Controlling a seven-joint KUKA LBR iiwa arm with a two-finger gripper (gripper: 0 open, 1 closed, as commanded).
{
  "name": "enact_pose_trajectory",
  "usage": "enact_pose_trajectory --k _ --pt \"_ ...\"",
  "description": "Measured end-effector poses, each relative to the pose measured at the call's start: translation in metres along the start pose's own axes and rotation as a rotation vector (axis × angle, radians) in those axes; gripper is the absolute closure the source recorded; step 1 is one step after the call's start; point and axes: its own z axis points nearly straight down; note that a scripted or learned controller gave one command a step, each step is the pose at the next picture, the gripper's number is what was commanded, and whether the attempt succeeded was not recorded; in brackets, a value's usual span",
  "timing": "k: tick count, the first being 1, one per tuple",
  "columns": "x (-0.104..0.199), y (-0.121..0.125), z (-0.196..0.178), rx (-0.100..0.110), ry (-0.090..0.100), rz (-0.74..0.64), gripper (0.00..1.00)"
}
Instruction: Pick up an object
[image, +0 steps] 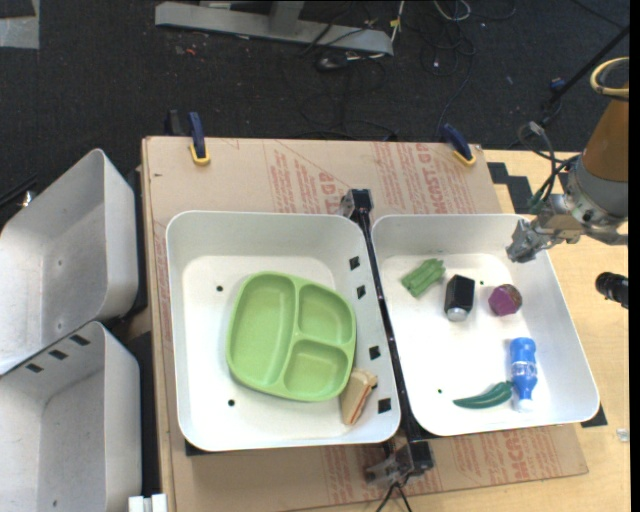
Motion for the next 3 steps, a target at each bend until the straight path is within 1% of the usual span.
enact_pose_trajectory --k 1,2,3 --pt "0.000 0.002 -0.054 0.000 0.000 -0.001 1.00" --pt "0.051 -0.011 -0.062 0.006 0.004 -0.005 1.00" --pt "0.112 -0.025 -0.055 0.009 0.005 -0.005 1.00"
